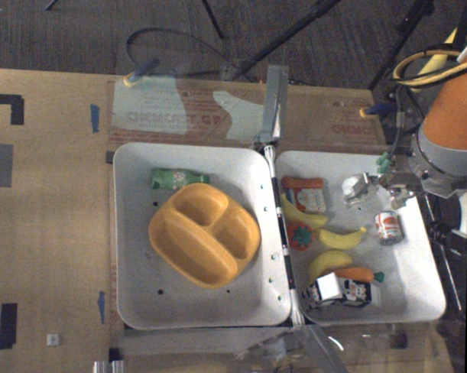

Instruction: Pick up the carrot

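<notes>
At the bottom of the frame we see the bench (49, 214), brown like cardboard, with two white bins side by side on it. In the right bin (413, 295), closest to the lower edge, there is a small black and white carton with a cow face (341, 291). The carrot (357, 275) lies right on top of that carton, flat on its side, with its green end pointing to the right. A yellow banana (328, 262) curves just to the left of the carrot and touches it. A little higher up we find a second banana (342, 238), and beside it, near the wall between the bins, a red strawberry (300, 235). A third banana (300, 214) sits above the strawberry, touching an orange and white packet (305, 193). A small can with a red label (388, 227) stands alone on the right side of this bin. In the left bin (130, 293) we see a big yellow plate with three sections (204, 234), and a green packet (179, 178) lies just above it. At the upper right of the frame the gripper (362, 188) hangs over the top part of the right bin, well apart from the carrot. It looks silver and blurry, so we cannot tell how it is set, and we see nothing caught in it.
</notes>
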Tool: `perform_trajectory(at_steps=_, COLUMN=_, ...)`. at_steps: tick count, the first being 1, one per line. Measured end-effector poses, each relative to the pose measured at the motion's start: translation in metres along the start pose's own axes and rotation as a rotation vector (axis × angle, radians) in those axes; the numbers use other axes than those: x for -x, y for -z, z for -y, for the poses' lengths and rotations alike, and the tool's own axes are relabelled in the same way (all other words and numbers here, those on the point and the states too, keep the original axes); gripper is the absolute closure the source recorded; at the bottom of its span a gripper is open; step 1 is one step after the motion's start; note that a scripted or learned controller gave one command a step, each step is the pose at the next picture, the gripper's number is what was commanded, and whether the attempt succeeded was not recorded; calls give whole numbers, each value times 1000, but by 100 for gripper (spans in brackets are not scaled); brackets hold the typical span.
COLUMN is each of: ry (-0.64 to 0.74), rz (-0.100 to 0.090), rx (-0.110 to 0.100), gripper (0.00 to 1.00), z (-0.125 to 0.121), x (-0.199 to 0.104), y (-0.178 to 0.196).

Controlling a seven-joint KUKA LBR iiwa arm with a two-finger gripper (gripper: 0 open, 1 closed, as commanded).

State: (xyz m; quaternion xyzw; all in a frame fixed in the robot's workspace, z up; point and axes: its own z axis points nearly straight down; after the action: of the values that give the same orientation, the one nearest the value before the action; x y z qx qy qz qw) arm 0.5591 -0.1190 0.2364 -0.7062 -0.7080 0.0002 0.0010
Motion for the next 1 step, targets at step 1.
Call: perform_trajectory(at_steps=1, ry=253, rz=-1, rx=-1, gripper=0, z=75, x=-3, y=-95)
